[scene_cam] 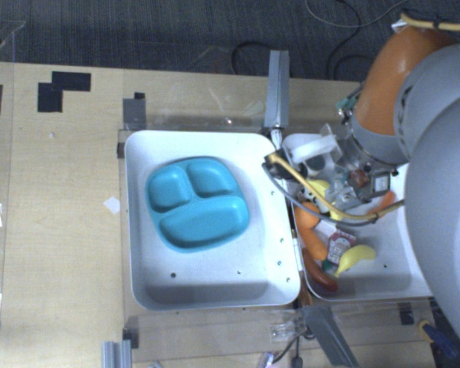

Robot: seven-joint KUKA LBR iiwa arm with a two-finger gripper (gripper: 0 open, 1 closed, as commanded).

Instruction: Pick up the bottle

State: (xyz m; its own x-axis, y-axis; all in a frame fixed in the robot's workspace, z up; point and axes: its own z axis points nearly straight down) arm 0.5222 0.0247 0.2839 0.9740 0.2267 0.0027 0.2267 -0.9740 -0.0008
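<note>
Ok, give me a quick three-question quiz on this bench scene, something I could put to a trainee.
1. True or false: the blue divided plate lies in the view's left bin.
2. How many compartments does that plate have? A) two B) three C) five
3. In a few words: which bin is the arm reaching over, and which yellow fruit lies near that bin's front edge?

Key
1. True.
2. B: two small compartments at the back and one large one in front.
3. The right bin; a banana.
</note>
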